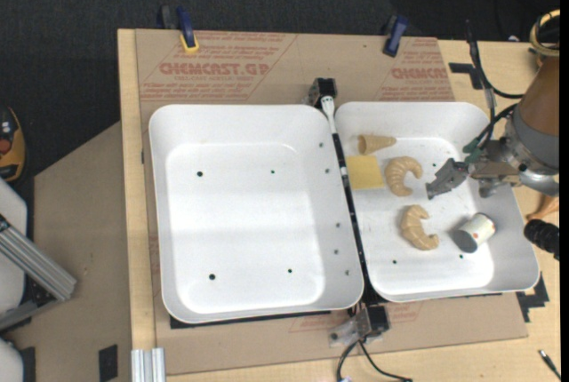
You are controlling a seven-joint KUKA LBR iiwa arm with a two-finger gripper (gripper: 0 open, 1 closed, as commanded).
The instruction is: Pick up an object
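**While gripper hovers over right bin, five objects lie loose on its floor**

With the arm point(542, 118) reaching in from the right edge, the gripper point(447, 178) sits above the right bin point(418, 281), just right of centre. Dark fingers point left toward the upper croissant. Nothing is visible between them. Whether the jaws stand apart or together cannot be told from this angle; the fingertips merge into one dark shape.

Contents of right bin:
- Upper croissant point(404, 174), tan, curved, near the middle of the bin, just left of the fingertips. A gap shows between the two; not touching as far as can be seen.
- Lower croissant point(418, 227), same colour, below the first and apart from it.
- Yellow block point(363, 171), flat and square, near the bin's left wall, just beside the upper croissant.
- Small cone point(376, 142), tan, lying on its side above the yellow block, tip pointing right.
- White cylinder point(474, 232) with a dark end, lying on its side toward the right wall, below the gripper.

Left bin point(178, 194): white floor with small dark holes.

Both bins rest side by side on a brown board point(267, 69) with red printing, held at its far edge by two blue clamps point(186, 24).
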